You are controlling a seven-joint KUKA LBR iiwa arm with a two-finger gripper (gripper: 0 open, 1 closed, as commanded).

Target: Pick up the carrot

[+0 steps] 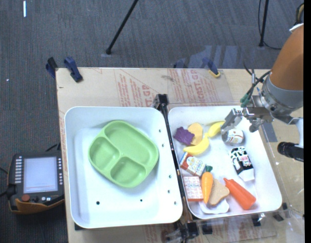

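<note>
The carrot (206, 185) is a small orange cone with a green top. It lies in the right bin (269, 158) near the front, between a red-and-white carton (193, 188) and a slice of toast (219, 192). My gripper (242, 122) hangs over the back of that bin, well behind the carrot and to its right. Its fingers are spread open with nothing between them. A small white round toy (234, 135) sits just below the left finger (230, 119).
The right bin also holds a banana (198, 147), a purple piece (184, 135), a yellow piece (215, 129), a cow-print carton (242, 162) and an orange bottle (240, 194). A green divided plate (123, 153) lies in the left bin (74, 135).
</note>
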